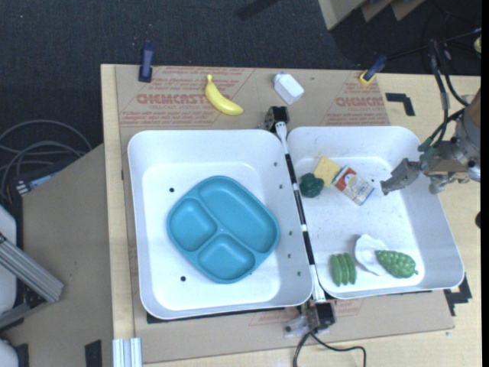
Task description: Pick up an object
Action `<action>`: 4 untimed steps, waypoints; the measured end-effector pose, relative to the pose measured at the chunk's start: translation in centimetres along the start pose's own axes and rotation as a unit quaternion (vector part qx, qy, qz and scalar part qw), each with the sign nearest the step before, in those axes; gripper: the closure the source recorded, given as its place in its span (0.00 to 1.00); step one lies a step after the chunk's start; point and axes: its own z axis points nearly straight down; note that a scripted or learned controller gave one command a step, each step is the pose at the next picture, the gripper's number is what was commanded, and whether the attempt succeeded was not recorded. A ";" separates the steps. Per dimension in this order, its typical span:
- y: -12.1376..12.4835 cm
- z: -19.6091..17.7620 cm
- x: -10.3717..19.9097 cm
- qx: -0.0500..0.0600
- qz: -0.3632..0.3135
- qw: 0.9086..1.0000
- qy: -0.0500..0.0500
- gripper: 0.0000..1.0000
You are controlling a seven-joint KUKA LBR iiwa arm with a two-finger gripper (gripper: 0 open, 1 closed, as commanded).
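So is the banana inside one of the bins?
No, the banana lies on the bench board beyond the left bin, outside its rim.

Banana and small white block are lying on the cardboard bench top behind the bins, blue clip sitting at its back-left edge, cables coiling off left.

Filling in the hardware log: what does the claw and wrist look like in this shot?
The claw is grey metal with a dark, blunt finger jutting from a boxy grey body. Black cables loop down to the wrist from above. The picture's right edge cuts off the rest of the arm. No markings are legible.
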 end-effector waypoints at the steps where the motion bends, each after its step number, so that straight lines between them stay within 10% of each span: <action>1: -2.2 10.4 2.2 0.001 0.000 1.000 0.001 0.00; 2: 3.6 18.1 3.5 0.000 0.000 1.000 0.000 0.00; 3: -3.6 18.1 1.4 0.002 0.001 1.000 0.000 0.00; 4: -3.6 8.0 7.3 -0.001 -0.001 1.000 0.000 0.00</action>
